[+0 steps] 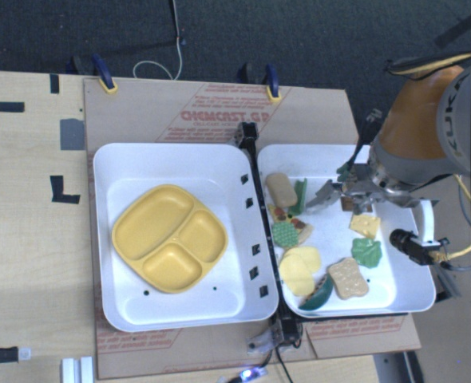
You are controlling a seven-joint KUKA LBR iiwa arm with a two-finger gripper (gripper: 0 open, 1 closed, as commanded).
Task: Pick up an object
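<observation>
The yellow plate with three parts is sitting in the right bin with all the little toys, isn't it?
Not quite. The camera view shows the yellow plate with three parts sitting in the left bin, by itself. The little toys, like the cracker, are in the right bin.

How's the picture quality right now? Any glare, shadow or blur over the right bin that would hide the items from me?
Camera view: lighting is even, with no strong glare on the right bin; soft shadows only beside the items. The image is slightly soft overall, and the gripper looks smeared and dark, so its fingers are hard to read. The yellow tray in the left bin is clear.
</observation>
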